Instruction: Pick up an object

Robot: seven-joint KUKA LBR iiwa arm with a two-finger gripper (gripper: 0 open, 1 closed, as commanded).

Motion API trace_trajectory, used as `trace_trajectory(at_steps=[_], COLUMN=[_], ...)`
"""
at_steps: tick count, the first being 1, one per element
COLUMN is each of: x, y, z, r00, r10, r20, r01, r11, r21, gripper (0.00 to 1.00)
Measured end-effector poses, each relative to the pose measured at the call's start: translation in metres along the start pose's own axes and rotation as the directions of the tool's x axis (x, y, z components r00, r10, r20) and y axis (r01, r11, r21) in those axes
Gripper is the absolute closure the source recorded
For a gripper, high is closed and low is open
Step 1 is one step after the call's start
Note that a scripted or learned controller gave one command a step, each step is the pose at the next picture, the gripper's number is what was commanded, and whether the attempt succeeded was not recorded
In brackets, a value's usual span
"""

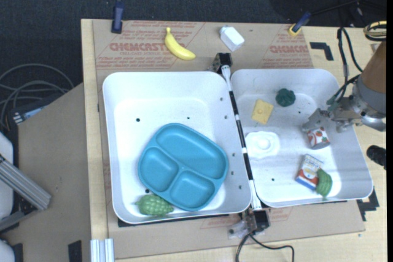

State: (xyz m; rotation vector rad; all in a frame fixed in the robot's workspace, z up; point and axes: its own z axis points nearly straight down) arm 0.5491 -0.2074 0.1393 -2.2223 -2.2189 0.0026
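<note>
My gripper (322, 124) reaches in from the right over the right bin (344, 86), fingers open and nothing between them. Just below it lies a small red and white object (317, 138), close to the fingertips. Also in this bin are a yellow cheese slice (262, 111), a dark green lump (285, 97), a white fried egg toy (260, 144), a red and blue carton (307, 171) and a green piece (324, 183) beside the carton.
The left bin (129, 101) holds a blue divided plate (182, 165) and a green bumpy toy (153, 205) at its front edge. A banana (178, 46) and a white block (232, 38) lie on the bench behind the bins.
</note>
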Motion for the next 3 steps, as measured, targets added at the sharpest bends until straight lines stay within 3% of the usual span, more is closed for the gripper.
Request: trace_trajectory(at_steps=[1,2,3], x=[0.04,0.039,0.156], y=[0.016,0.017,0.077], z=[0.055,0.044,-0.046], r00=[1.0,1.0,1.0], r10=[-0.003,-0.002,-0.004], r20=[-0.002,0.0,-0.002], r01=[0.003,0.002,0.004], r11=[1.0,1.0,1.0], r21=[0.001,-0.003,-0.004], gripper=[0.0,1.0,1.0])
